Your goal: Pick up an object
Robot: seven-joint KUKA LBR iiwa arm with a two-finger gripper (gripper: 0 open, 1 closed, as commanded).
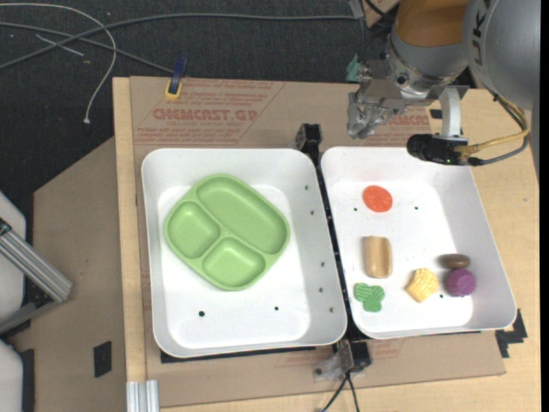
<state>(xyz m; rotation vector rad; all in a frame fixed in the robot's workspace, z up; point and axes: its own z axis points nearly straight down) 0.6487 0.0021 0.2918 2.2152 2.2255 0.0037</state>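
Observation:
The right bin [480, 230] holds several small items: an orange-red round piece [377, 199], a tan bread-like piece [377, 257], a green leafy piece [370, 295], a yellow piece [420, 284], a purple round piece [460, 282] and a small dark brown piece [454, 262]. My gripper [367, 120] hangs above the far edge of the right bin, behind the orange-red piece, apart from every item. Nothing shows between its fingers.
The left bin [163, 187] bears a green three-compartment plate [226, 230]. Black clamps [307, 136] sit where the two bins meet. A blue clip [177, 75] lies at the cardboard's far left, and white cables [77, 41] run over the dark floor.

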